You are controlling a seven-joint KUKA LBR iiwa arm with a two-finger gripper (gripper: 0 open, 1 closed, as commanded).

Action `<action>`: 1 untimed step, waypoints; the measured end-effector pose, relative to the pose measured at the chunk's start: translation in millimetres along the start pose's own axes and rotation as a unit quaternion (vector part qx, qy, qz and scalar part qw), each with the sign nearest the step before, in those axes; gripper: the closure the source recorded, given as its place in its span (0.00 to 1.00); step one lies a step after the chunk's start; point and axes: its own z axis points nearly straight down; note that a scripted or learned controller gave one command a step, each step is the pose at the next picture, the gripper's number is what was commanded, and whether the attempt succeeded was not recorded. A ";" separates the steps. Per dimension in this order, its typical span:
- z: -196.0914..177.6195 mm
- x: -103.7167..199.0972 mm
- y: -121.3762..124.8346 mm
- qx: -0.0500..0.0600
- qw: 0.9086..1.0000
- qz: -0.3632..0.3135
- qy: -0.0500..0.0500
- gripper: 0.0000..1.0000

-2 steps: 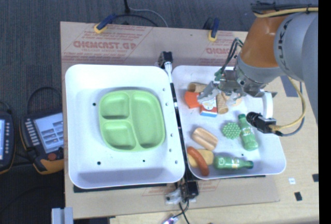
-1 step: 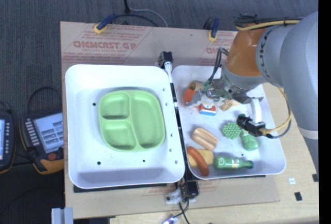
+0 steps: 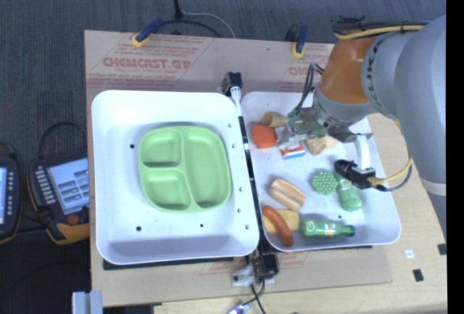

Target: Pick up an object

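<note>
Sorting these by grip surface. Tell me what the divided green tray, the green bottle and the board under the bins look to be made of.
Green tray: likely molded plastic, with a smooth, soft sheen and rounded compartment walls.
Green bottle: probably a glossy plastic toy; it shows bright highlights and a pale label.
Board: looks like matte brown cardboard or fiberboard, with red printed lettering, clamped at the far edge.

Two white bins: the left bin (image 3: 109, 160) carries a light green divided tray (image 3: 185, 167). In the right bin (image 3: 388, 222), an orange-red block (image 3: 263, 135) far left, a red-white-blue small box (image 3: 293, 152), a tan hot dog bun (image 3: 287, 194), a green dotted ball (image 3: 324, 182), and a dark green bottle (image 3: 326, 229) with a yellow label nearest. Grey arm (image 3: 413, 73), orange band (image 3: 344, 73).
</note>
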 end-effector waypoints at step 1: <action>0.2 0.1 -0.1 0.000 1.000 0.000 0.000 0.00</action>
